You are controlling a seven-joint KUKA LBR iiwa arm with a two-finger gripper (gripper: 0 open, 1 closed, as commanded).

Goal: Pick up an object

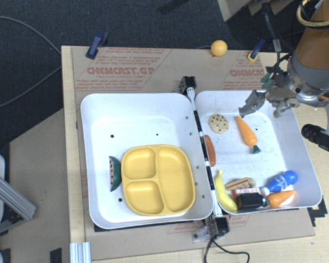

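My gripper (261,109) hangs over the back of the right bin (296,147), open, with nothing between its fingers. An orange carrot (245,131) lies just in front of it, a little toward the left finger (245,109). A chocolate-chip cookie (219,123) sits to the carrot's left. A red sausage (209,149) lies along the bin's left wall. At the bin's front are a banana (225,192), a hot dog bun (240,183), a black block (249,201), a blue bottle (279,181) and a second orange carrot (282,198).
The left bin (98,119) holds a yellow divided plate (158,178) and a watermelon slice (114,173). An orange ball (219,48) rests on the bench behind the bins. Blue clamps (96,45) grip the bench's back edge.
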